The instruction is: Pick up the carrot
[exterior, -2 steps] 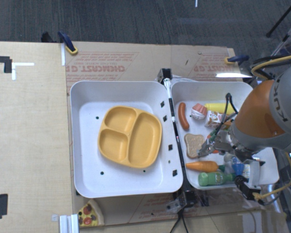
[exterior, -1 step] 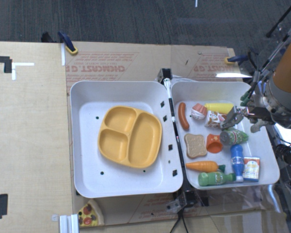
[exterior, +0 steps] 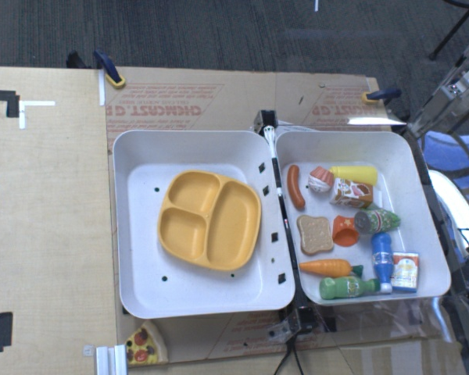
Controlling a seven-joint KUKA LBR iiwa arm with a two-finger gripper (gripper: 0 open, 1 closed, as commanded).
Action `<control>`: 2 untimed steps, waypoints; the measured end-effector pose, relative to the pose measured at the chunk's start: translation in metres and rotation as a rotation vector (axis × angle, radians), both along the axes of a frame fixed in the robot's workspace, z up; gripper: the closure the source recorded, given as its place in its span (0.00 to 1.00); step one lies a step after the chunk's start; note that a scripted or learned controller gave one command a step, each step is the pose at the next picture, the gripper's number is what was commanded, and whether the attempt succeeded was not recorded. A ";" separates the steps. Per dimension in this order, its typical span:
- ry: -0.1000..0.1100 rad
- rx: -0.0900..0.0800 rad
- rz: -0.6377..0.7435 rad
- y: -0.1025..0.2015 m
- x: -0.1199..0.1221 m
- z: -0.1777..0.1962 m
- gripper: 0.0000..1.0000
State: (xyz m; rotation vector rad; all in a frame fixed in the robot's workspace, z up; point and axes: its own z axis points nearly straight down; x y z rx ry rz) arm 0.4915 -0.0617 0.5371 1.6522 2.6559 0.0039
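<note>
The carrot [exterior: 325, 268] lies on its side near the front of the right bin [exterior: 419, 180], tip pointing left, green top to the right. On the table [exterior: 39, 233], the left bin [exterior: 133, 233] holds a yellow divided plate [exterior: 209, 219]. In the right bin, a sausage [exterior: 295, 187] lies by the left wall, a slice of bread [exterior: 315, 234] just above the carrot and a green bottle [exterior: 345, 287] just below it. Further right sit an orange cup [exterior: 345, 231], a blue bottle [exterior: 381, 260] and a small carton [exterior: 405, 272]. The arm [exterior: 452, 92] enters at the upper right edge; whether the gripper is apart or together cannot be told.
</note>
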 end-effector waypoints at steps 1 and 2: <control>-0.009 -0.004 0.005 0.000 0.004 0.009 1.00; -0.009 -0.004 0.005 0.000 0.004 0.009 0.00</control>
